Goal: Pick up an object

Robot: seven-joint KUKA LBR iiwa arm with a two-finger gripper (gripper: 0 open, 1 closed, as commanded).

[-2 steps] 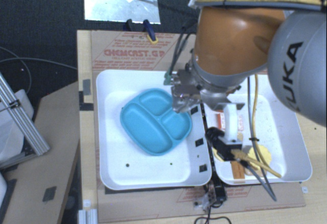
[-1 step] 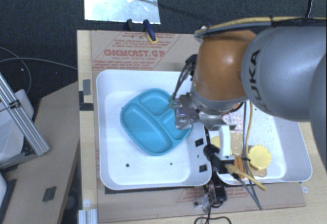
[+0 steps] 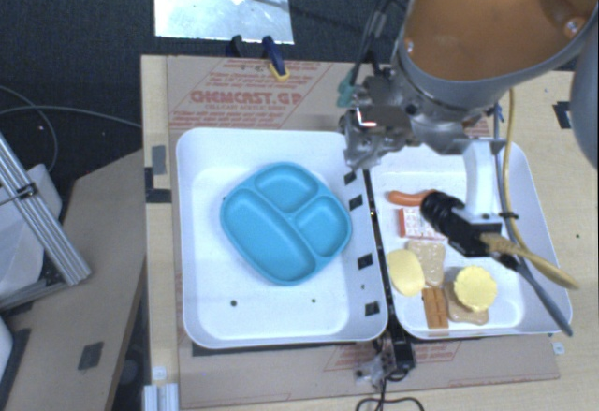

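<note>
While the arm (image 3: 496, 7) hangs over the far right of the bench, no object is lifted; the step in hand reads as approach, before any grasp.

Item 1. Arm, grey with orange band, entering from the right. Its gripper (image 3: 367, 142) sits above the far end of the divide between the two bins. Whether it is open or closed cannot be told. Nothing is seen held in it.

Item 2. Left bin (image 3: 201, 212), white, shallow. Contents: one blue divided plate (image 3: 285, 222), lying flat near the middle.

Item 3. Right bin (image 3: 510, 311), white, shallow. Contents: small toy foods, clustered on its left half.

Item 4. Yellow round piece (image 3: 406, 272), beside a beige slice (image 3: 431, 256); second yellow round (image 3: 474, 286) further right.

Item 5. Red-and-white square (image 3: 418, 225), just near of the sausage.

Item 6. Orange sausage (image 3: 407, 198), the piece closest to the gripper, lying clear of its neighbours.

Item 7. Brown wafer (image 3: 434, 307), nearest the front rim.

Next move, as judged: settle on one piece, shift right and near over it, then descend. The sausage looks the easiest candidate; the plate is broad and flat, offering little but its rim.
</note>
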